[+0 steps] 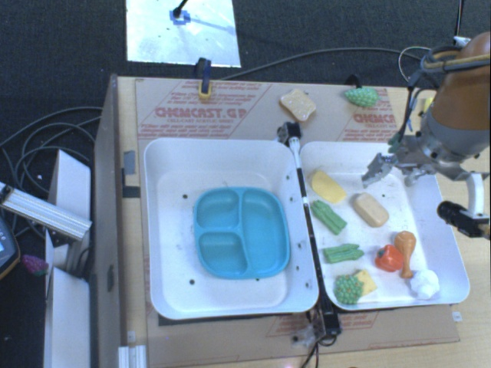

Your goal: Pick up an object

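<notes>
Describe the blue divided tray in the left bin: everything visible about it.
The blue divided tray is light blue, looks like smooth plastic, and is a rounded rectangle with three compartments: one long one along its right side and two smaller ones on its left. It lies flat, open side up, slightly rotated, on the floor of the left bin, near the middle. Nothing sits in its compartments and nothing else touches it.

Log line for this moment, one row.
hand: open, nothing held | position: above right bin upper edge | nearest: tan bread roll, yellow block | left bin: blue divided tray

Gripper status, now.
Gripper: open, holding nothing, hanging above the right bin.
</notes>
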Motion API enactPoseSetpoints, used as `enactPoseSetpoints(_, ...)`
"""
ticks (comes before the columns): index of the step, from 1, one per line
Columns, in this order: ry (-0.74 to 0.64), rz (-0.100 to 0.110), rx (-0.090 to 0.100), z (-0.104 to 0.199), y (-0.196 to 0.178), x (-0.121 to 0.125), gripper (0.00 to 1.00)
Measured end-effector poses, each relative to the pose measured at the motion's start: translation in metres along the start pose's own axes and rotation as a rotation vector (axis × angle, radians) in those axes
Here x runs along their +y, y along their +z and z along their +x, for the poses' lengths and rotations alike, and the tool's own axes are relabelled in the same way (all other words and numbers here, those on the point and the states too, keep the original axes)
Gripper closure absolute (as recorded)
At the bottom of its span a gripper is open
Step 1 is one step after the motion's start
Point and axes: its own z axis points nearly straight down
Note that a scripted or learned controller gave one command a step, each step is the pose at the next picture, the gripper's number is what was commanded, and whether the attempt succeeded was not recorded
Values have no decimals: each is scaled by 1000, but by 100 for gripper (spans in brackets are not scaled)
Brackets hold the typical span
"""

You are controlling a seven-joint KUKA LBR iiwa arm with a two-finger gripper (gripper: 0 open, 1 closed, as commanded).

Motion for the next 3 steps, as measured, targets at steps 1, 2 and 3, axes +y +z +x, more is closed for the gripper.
enactPoseSetpoints(1,2,2,1,-5,69,-73,0)
enactPoseSetpoints(2,2,1,0,-35,144,-92,0)
enactPoseSetpoints(3,1,-3,0,-35,133,-91,100)
